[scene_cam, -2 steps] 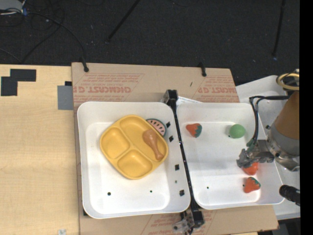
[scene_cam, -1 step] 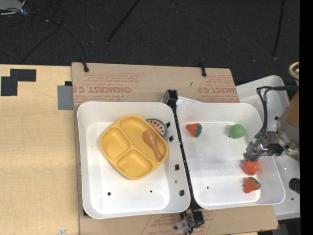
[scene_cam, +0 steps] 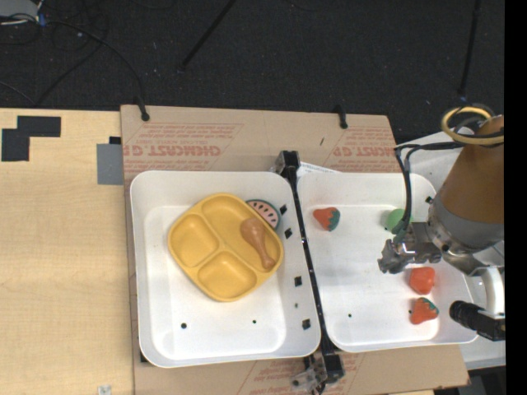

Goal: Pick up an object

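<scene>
Gripper (scene_cam: pixel 398 255) low in right bin (scene_cam: pixel 362 336), finger state can't tell, nothing visibly held; nearest pick the red piece (scene_cam: pixel 422 280) just beside it; best to centre over it before closing.

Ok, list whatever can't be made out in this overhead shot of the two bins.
- Gripper: dark and small in the camera view; finger state unreadable.
- Green object: partly hidden behind the cable and gripper; its shape is unclear.
- Watermelon slice: mostly covered by the yellow divided plate.
- Arm: cut off by the right edge.
</scene>
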You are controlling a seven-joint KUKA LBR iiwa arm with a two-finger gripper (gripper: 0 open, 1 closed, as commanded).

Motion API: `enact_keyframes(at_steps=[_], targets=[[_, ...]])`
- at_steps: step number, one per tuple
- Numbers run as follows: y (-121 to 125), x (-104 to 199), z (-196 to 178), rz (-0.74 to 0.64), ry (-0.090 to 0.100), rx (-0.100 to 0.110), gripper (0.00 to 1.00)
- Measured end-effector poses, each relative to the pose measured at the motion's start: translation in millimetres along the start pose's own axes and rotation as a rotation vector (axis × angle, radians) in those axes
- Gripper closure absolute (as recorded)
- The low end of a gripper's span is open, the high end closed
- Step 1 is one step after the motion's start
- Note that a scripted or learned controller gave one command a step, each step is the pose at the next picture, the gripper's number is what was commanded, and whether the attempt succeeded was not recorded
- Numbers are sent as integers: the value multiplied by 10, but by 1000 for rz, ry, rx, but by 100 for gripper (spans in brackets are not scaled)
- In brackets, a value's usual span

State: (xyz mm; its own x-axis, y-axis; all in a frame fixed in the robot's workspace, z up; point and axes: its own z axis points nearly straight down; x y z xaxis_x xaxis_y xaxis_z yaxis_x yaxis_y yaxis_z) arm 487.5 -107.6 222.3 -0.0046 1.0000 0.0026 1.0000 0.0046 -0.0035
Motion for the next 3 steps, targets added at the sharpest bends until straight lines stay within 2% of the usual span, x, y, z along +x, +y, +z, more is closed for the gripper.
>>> enact_keyframes(at_steps=[1,3], targets=[[31,449,0,0,0,0,100],[305,1492,-175,0,-2,-1,100]])
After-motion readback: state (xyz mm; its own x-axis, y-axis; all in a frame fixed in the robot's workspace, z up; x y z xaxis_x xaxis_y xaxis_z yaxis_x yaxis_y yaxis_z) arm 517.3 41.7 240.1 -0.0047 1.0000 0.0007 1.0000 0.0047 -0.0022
